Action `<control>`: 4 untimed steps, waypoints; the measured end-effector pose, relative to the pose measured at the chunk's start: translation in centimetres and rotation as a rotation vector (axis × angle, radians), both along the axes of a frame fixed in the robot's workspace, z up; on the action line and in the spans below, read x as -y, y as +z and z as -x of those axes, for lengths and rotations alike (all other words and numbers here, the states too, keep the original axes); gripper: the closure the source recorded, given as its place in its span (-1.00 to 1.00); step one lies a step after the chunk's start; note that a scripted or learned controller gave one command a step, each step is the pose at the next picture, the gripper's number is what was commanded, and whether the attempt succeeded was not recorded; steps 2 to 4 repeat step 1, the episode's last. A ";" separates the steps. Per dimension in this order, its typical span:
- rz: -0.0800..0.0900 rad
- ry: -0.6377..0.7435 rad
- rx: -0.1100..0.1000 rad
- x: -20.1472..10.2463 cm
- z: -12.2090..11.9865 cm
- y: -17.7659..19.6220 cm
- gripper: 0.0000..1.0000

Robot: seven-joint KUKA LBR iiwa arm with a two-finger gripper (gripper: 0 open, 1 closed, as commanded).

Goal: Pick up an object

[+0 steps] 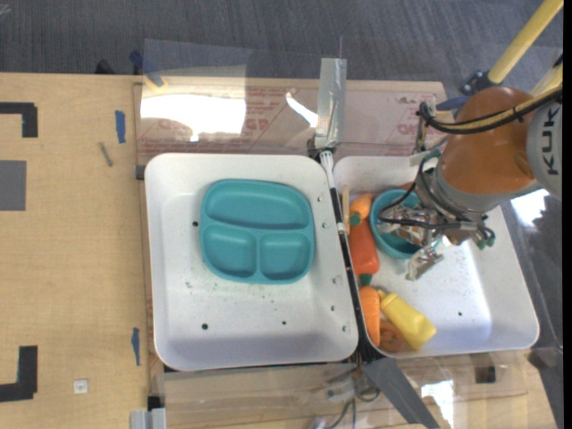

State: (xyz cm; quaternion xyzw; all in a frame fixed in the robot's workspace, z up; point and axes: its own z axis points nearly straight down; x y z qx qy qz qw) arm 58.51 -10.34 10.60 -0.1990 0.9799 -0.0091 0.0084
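Nearest the lower edge, a yellow bottle-shaped toy [407, 320] is seen lying in the front left corner of the right bin [500, 315], touching an orange carrot-like piece [370, 311] just to its left. Across the view from the left, a teal divided plate [257, 231] is noted lying flat in the left bin [170, 266], with no other item in contact. Along the right bin's left wall, a long orange toy [362, 239] is observed, and beside it a teal bowl [386, 231]. The gripper [424, 253] is positioned low over the bowl's right rim, under the orange wrist band. Whether its jaws are spread or closed cannot be told, and no item is seen between them.
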 end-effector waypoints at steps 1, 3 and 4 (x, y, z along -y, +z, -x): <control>-0.017 -0.040 -0.004 1.7 0.3 -1.5 -1.00; -0.017 -0.040 -0.004 1.7 0.3 -1.5 -1.00; -0.017 -0.040 -0.004 1.7 0.3 -1.5 -1.00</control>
